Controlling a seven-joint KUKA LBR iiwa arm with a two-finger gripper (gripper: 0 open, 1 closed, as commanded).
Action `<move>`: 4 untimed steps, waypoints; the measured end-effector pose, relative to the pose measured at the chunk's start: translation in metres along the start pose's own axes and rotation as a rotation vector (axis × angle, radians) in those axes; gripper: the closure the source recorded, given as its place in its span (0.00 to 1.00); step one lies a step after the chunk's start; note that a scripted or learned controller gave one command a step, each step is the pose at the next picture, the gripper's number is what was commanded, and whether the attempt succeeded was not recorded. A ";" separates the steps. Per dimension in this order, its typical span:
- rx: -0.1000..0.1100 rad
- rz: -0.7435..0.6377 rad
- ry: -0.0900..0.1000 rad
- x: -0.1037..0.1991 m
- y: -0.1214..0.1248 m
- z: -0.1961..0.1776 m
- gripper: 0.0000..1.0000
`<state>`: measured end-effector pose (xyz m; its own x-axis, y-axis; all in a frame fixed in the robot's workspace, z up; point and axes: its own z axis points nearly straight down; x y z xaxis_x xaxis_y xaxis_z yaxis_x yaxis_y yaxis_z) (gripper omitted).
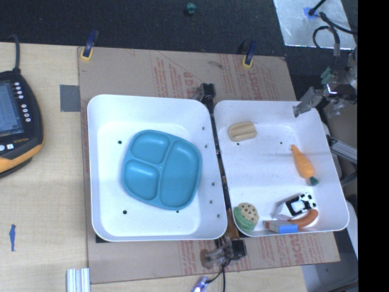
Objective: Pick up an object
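Note:
The right bin [267, 163] holds several small objects. A tan bread-shaped piece [242, 131] lies near its back left. An orange carrot [302, 162] with a green tip lies towards the right wall. At the front sit a round speckled cookie on a green base [245, 215], a black-and-white block [298, 204], an orange sausage [306, 219] and a small red-and-blue piece [280, 227]. My gripper [303, 107] hangs at the bin's back right corner, above the rim, away from all of them. Nothing shows in its grasp.
The left bin [103, 163] carries a blue divided plate [161, 169] at its middle. A black and orange handheld pendant [15, 120] lies on the bench at far left. Clamps [89, 46] hold the cardboard mat at the back edge.

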<state>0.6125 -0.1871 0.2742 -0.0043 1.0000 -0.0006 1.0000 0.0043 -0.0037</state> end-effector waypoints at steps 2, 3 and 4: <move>0.002 -0.003 0.000 -0.024 -0.025 0.168 0.00; -0.001 0.001 0.001 -0.025 0.042 0.182 0.00; -0.001 0.002 0.001 -0.025 0.002 0.134 0.00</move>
<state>0.6138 -0.2121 0.1404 -0.0022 1.0000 0.0007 1.0000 0.0022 -0.0023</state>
